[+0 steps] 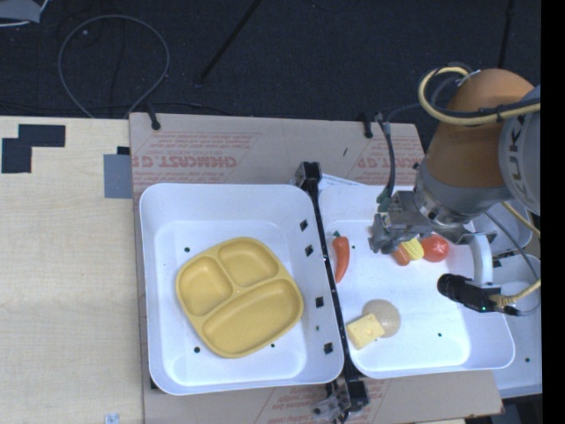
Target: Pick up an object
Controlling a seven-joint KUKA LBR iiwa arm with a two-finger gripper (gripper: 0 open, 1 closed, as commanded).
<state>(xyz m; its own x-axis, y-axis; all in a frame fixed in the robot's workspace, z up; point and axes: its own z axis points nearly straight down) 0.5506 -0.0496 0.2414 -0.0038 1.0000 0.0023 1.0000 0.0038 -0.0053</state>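
In the right bin (459,347) lie an orange-red pepper (341,256) close to the divider, a red tomato-like ball (435,249), a small orange and yellow piece (406,253) beside it, a pale yellow wedge (365,330) and a beige round piece (385,314) touching the wedge. My gripper (387,238) hangs low over the bin's upper middle, just left of the orange and yellow piece and right of the pepper. The grey wrist hides what lies directly beneath it.
The left bin (168,228) holds a yellow plate (238,296) with three compartments. A black divider (323,281) runs between the bins. A black part on cables (465,291) sits over the right bin's right side. The arm's orange band (481,140) rises at the right.
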